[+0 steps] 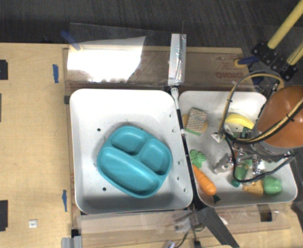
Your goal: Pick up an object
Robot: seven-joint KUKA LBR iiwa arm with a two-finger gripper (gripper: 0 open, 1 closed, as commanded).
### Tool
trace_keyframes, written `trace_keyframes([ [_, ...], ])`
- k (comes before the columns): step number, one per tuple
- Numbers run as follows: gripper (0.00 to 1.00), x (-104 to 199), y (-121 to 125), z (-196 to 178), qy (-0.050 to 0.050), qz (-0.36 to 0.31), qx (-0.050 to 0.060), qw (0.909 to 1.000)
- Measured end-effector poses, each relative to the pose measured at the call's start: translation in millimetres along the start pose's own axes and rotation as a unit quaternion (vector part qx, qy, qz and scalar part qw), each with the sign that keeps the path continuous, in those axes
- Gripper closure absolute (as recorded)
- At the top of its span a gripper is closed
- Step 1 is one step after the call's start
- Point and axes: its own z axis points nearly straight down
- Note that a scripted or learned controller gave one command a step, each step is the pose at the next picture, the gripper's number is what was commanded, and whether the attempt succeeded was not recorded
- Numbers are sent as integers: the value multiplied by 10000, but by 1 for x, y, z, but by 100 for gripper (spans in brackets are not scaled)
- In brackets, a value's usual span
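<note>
hovering tool (242, 165) in right bin (211, 101), green toy (272, 185) just beside

One fixed camera, high over the bench, looking down at a slant.

Both white bins fill the middle of the frame: the left bin (84, 138) near the centre, the right bin (213, 102) towards the right edge, where the arm (288, 120) enters; dark floor crosses the top.

No text can be read. Faint printed lettering runs along the cardboard strip (228, 68) at 1 o'clock, too blurred to make out.
</note>
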Motion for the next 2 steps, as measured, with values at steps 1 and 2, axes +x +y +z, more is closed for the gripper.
trace_keyframes([
  [1, 0, 41, -30, 1, 5, -3050, -16, 9524],
  [2, 100, 38, -30, -10, -24, -3039, -4, 9527],
])
